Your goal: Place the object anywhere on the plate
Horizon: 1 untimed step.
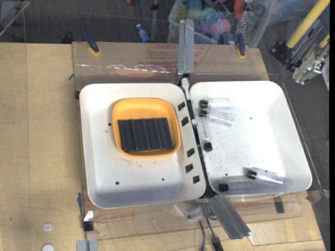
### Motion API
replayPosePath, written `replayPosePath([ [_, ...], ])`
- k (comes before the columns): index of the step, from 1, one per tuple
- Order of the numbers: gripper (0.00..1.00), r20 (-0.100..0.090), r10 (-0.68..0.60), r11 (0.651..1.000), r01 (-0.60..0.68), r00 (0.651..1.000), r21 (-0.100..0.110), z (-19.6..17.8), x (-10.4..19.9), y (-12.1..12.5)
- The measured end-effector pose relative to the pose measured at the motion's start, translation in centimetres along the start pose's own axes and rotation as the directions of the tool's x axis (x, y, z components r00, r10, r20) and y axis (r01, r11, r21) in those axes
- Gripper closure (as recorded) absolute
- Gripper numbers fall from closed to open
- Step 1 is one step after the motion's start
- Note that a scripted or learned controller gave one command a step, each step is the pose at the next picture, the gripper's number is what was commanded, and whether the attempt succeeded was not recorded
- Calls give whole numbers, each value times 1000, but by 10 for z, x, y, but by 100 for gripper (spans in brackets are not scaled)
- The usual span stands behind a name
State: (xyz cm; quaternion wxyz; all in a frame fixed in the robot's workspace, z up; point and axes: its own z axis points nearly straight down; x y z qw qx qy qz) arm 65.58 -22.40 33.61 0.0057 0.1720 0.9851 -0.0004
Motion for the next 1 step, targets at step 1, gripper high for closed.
replayPosePath([
  [1, 100, -3, -368, 930, 368, 930, -3, -17, 16, -4],
])
